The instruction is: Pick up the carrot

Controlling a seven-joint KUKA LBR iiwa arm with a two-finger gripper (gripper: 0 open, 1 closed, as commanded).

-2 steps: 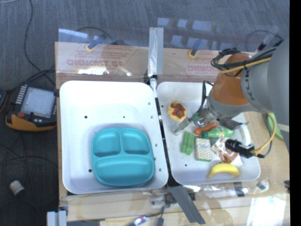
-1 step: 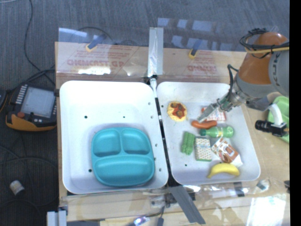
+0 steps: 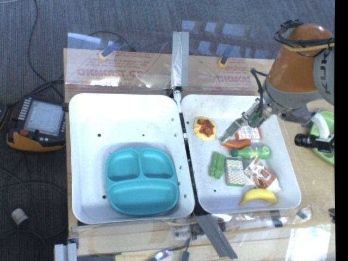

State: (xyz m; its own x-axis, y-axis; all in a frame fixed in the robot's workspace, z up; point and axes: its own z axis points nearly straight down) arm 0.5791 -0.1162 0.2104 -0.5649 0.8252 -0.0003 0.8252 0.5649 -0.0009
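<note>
Carrot [image 3: 237, 143], one: orange, lying in the right bin [image 3: 288, 192], upper middle, apart from the gripper [image 3: 225, 136] whose tip hangs just above its left end; whether that pincer is open or closed cannot be told. Around it: one pizza slice [image 3: 205, 128], one green bottle [image 3: 252, 152], one green pepper [image 3: 217, 165], three small packets, one banana [image 3: 259, 197]. Left bin [image 3: 87, 113]: one teal divided tray [image 3: 142, 179], three compartments.
</note>
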